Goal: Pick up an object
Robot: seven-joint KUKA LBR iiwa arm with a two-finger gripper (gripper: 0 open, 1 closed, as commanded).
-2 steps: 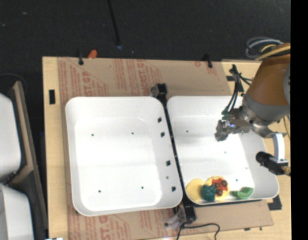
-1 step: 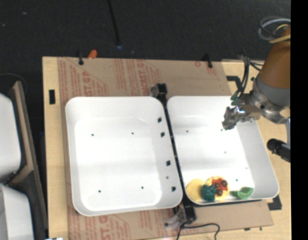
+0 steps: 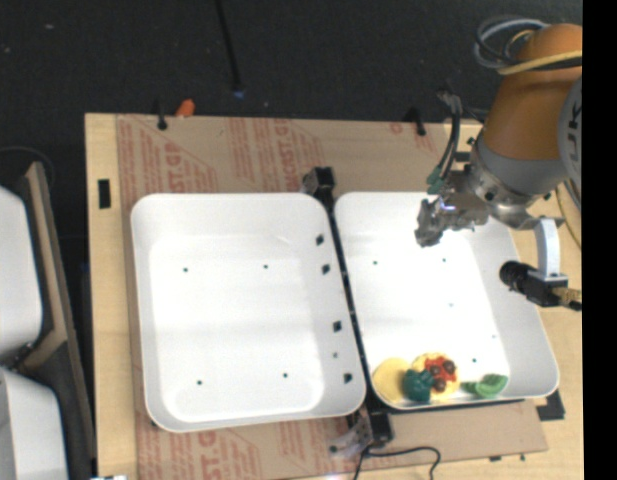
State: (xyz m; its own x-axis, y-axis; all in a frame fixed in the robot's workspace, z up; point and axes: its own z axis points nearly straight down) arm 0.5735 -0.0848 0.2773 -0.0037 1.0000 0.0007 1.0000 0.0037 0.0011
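The gripper hangs over the right bin — colourful objects clustered at its near edge.

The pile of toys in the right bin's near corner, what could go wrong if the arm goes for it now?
1. The toys sit crowded together against the right bin's near wall, so the pincer may strike the rim or slip off.
2. The pincer hangs over the bin's far end, so a straight descent would likely miss them.
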